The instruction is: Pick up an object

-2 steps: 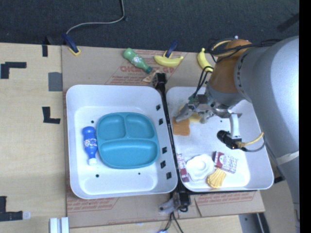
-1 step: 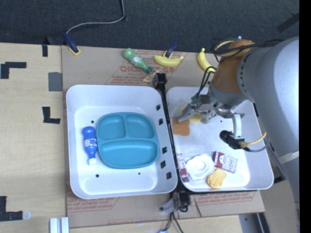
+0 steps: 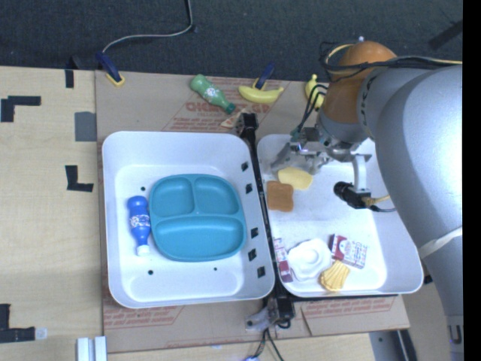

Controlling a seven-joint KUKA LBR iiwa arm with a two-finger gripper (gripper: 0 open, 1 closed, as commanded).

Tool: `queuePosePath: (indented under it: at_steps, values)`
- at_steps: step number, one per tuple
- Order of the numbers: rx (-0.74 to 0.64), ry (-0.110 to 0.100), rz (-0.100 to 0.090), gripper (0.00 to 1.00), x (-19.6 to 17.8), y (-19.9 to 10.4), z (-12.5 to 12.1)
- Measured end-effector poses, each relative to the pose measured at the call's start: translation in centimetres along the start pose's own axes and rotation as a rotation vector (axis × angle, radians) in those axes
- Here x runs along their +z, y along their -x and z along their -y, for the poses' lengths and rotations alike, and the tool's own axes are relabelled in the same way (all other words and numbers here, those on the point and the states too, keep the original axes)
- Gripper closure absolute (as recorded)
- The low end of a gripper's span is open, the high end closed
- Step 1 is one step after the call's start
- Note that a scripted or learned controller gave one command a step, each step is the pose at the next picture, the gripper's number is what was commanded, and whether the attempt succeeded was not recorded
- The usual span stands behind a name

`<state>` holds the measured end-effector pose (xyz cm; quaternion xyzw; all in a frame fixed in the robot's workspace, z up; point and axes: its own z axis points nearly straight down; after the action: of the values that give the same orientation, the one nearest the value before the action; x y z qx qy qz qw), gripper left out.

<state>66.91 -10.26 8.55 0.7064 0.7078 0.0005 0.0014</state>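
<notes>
Right, the grey arm (image 3: 421,141) is leaning in over the right bin (image 3: 397,256), and the gripper (image 3: 304,155) hangs low near that bin's far left corner. Everything gets placed from the brown slice (image 3: 279,195) lying by the bin's left wall. Just up and to the right of the brown slice, touching it or nearly so, sits a pale yellow piece (image 3: 294,177), and the gripper is directly above that piece, very close to it. Spread or pressed together? Can't tell from this angle, and nothing visibly sits in its grasp.

Below the brown slice, toward the near edge, there's a cluster: a dark red packet (image 3: 281,259) along the wall, a white round item (image 3: 308,257) beside it, a red and white carton (image 3: 350,250) further right, and a ridged yellow piece (image 3: 335,277) lowest of all.

Left of the brown slice, across the black divider, the left bin (image 3: 113,201) holds a blue divided plate (image 3: 198,216) with a blue bottle (image 3: 138,224) lying against its far side.

Above the brown slice, outside both bins on the cardboard, a banana (image 3: 260,93) and a green bottle (image 3: 212,94) lie near each other.
</notes>
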Motion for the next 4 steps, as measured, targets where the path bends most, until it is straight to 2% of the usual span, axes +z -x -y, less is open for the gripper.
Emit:
queuePosePath:
  at_steps: [1, 2, 3, 4]
  values:
    - [0.0, 0.0, 0.001, 0.0, -0.04, 0.17, 1.62]
    - [0.001, 0.0, 0.002, 0.0, -0.04, -0.46, 1.91]
    - [0.001, -0.003, 0.002, 1.0, -0.97, -0.48, 1.96]
    - [0.001, -0.004, 0.002, 0.0, -0.95, -0.47, 1.96]
